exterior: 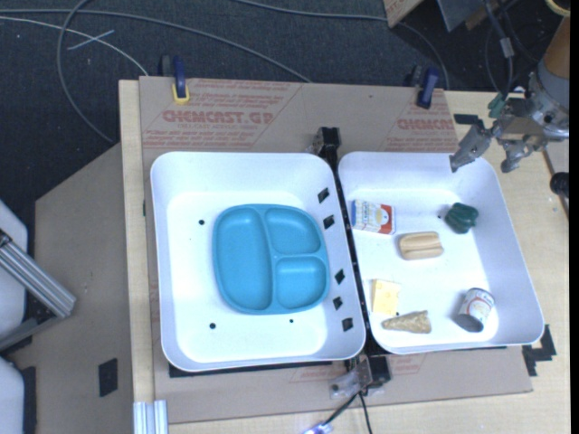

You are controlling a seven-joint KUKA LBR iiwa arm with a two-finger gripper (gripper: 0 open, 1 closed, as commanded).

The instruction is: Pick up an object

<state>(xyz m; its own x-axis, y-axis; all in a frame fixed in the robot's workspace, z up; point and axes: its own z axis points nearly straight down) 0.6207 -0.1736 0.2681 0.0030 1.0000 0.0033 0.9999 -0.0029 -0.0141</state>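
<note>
Grey and spread with nothing between its fingers, the gripper (489, 150) hangs over the right white bin's (516, 251) far corner, probably staged above the dark green lump (461, 217) near the tan bread-like roll (420, 245).

A blue divided tray (270, 258) is seen in the left bin (172, 197). 2 blue clamps (180, 78) are fixed behind that bin, on the board's far edge.
</note>
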